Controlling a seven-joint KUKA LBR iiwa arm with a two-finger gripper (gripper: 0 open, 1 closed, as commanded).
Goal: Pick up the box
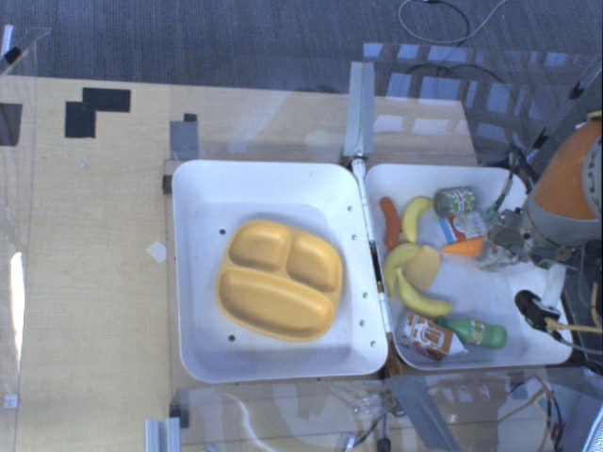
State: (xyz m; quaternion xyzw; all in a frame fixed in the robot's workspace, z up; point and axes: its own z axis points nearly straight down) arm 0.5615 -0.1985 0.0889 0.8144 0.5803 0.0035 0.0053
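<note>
Left shallow white bin (193,281) holds one yellow plastic divided tray (280,279), three compartments, lying flat near the bin's middle.

Right shallow white bin (528,347) holds the clutter. Small brown-and-white printed carton box (427,337) lies at the near edge, tilted, just beside a green plastic bottle (476,331) on its right. Above the box: two yellow bananas (415,281), curved, touching each other, and a third banana (415,217) further back. Red-orange sausage-shaped toy (390,222) lies along the bin's left wall. Green-labelled can (455,201) sits at the back, with an orange carrot-like piece (462,247) in front of it.

Grey arm with orange band (570,191) enters from the right. Pincer (501,245) sits low over the bin's right part, beside the carrot piece, well apart from the box. Pincer detail blurred; cannot tell how far open, and nothing is visibly gripped.

Wooden counter (85,281) carries both bins.
</note>
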